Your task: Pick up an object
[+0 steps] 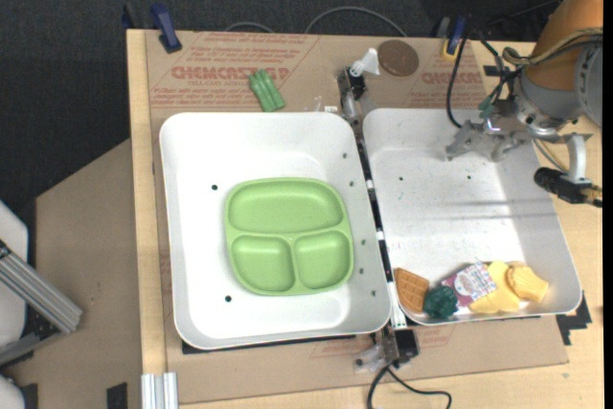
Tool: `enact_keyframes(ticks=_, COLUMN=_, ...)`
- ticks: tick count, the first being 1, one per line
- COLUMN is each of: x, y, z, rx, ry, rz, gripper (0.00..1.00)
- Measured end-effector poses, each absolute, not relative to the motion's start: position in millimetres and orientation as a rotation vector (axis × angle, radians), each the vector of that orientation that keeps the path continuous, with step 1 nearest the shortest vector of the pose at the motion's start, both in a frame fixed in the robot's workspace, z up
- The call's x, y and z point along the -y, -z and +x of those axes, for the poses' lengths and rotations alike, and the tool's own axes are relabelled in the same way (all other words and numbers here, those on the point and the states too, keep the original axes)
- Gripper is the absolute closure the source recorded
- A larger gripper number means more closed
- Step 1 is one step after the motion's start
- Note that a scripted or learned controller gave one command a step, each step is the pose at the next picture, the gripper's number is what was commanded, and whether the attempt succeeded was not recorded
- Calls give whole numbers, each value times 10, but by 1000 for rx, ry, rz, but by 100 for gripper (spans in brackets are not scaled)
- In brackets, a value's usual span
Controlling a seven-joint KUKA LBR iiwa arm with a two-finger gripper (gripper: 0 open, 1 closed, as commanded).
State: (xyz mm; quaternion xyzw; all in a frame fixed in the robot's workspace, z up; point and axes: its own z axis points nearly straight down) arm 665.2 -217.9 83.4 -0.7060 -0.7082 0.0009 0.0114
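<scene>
- While the arm (565, 62) comes in from the right side, the pincer (482, 144) hangs above the far part of the right bin (460, 206), close to the back rim.
- Its two grey fingers (460, 147) are spread apart like a small fork, and nothing is between them, so the pincer is open and carries no object.
- Under the pincer, the floor of the right bin is bare white with a few little dark spots.
- The objects to pick up lie well apart from the pincer, all crowded along the near wall of the right bin.
- From left to right there is a brown waffle-like piece (412, 288), a dark green bushy piece (441, 303), a small pink and white packet (474, 282), and some yellow pieces (512, 287).
- These objects touch or overlap each other; I cannot tell exactly which one lies on top.
- The left bin (192, 168) stands just beside the right bin, and a dark strip separates them.
- In the left bin a light green tray (287, 235) with three compartments lies flat, about in the middle.
- Behind the bins, on the brown board (220, 67), a small green object (267, 91) lies near the printed red letters.
- A round brown disc (397, 58) lies further right on the same board.
</scene>
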Motion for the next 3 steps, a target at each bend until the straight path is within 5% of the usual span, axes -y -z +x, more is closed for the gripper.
enact_keyframes(ticks=1, x=2247, y=-1714, z=6690, rx=2231, ry=8, rz=-2229, gripper=0)
enact_keyframes(ticks=2, x=2202, y=-805, z=6332, rx=2216, ry=2, rz=-2212, gripper=0)
enact_keyframes(ticks=3, x=2242, y=-1871, z=6703, rx=2234, ry=10, rz=-2229, gripper=0)
